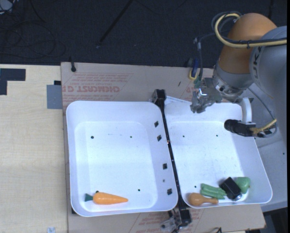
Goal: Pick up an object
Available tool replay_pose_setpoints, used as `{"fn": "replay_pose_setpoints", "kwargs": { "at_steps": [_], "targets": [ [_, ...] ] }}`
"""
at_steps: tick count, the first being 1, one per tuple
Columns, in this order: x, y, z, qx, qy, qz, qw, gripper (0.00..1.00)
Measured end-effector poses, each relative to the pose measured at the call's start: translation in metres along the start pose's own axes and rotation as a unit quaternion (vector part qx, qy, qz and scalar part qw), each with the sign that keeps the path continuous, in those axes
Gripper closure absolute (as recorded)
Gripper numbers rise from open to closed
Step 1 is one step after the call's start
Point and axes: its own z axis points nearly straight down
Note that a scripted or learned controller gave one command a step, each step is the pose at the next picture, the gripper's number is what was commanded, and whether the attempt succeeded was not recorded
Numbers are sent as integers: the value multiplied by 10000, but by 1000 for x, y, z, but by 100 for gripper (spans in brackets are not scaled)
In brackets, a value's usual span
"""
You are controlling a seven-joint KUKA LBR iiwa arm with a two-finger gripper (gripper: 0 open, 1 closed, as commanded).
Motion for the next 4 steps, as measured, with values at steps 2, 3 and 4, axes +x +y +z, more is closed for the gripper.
{"fn": "replay_pose_setpoints", "kwargs": {
  "at_steps": [2,3,4],
  "targets": [
    [6,-26,-95,72,-4,35,10000,100],
    [-22,-7,-58,71,-6,29,10000,100],
    [-44,-2,-50,58,-7,28,10000,100]
  ]
}}
